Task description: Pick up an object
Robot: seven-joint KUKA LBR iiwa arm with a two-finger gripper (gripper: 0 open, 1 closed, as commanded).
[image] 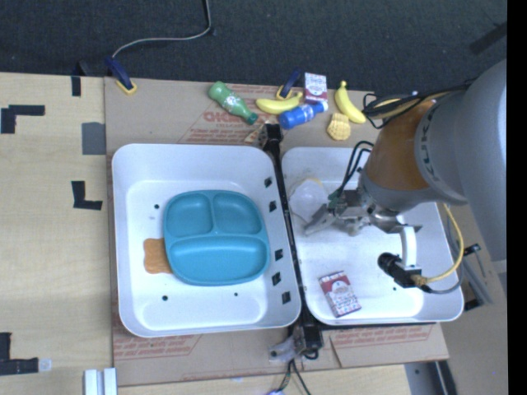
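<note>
From the overhead camera, 2 shallow white plastic bins sit side by side on a cardboard-covered bench. The left bin [132, 220] holds a teal plastic divided plate [216, 237] with 3 compartments, and a flat orange-brown piece [155, 257] pokes out from under the plate's left edge. The right bin [440, 307] holds a small red and white printed carton [339, 294] lying flat near its front wall, and a pale, translucent rounded object [306, 192] near its back-left corner, too faint to identify. The grey arm with the orange band reaches in from the right, and its two-finger gripper [317, 221] is low in the right bin, just beside the pale object and well apart from the carton; whether the tool is spread or pressed together I cannot tell, and nothing is seen pinched in it. Behind the bins lie 2 yellow toy bananas [350, 104], a green toy bottle [231, 102] and other small toys. By my reading this is the approach or descent step, with no grasp confirmed. The next move calls for centring on 1 object, closing firmly, then lifting straight up.
</note>
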